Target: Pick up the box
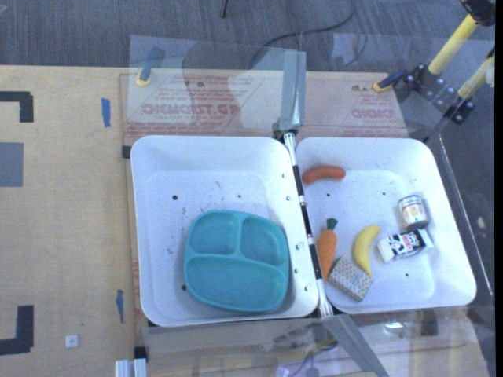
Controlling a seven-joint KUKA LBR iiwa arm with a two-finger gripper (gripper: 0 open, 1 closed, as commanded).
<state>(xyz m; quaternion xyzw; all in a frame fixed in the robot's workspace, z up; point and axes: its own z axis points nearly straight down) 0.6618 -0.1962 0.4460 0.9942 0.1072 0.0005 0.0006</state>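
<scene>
- The box (350, 278) lies in the right bin (448, 210), at its near edge towards the left corner. It is a small flat block, tan with a fine speckled pattern, turned at a slant to the bin walls.
- The carrot (327, 246) touches the box's upper left corner, and the tip of the banana (365, 247) sits just beside its upper right. Its lower side is close to the bin's sloping near wall.
- To the right of the box the white floor is bare as far as the right wall.
- A white carton (405, 243) with black print lies beside the banana, and a small round can (412, 210) stands just above it. A smooth orange-red sausage (324, 173) lies near the far wall, well apart from the box.
- The left bin (157, 179) holds a teal divided plate (236, 261) with rounded corners and three compartments.
- Both bins rest on the pale wooden tabletop (63, 210).
- Whether the hand is apart or together cannot be told.
</scene>
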